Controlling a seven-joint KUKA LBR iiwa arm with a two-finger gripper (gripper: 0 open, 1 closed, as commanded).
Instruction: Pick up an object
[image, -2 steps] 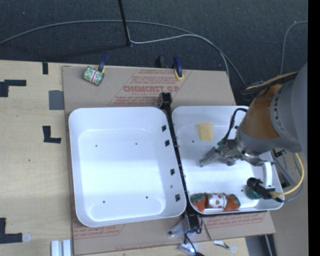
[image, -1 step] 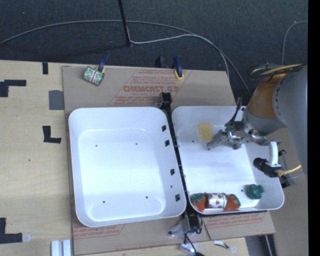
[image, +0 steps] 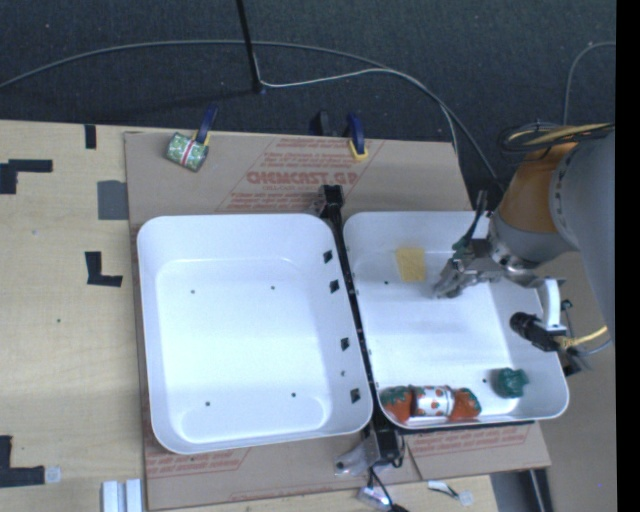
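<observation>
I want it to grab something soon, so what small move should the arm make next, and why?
Probably a short shift toward the left bin and down onto the yellow block. The end effector hangs in the right bin just beside that block, with nothing seen between its fingers, and the other items lie farther off along the near wall.
</observation>
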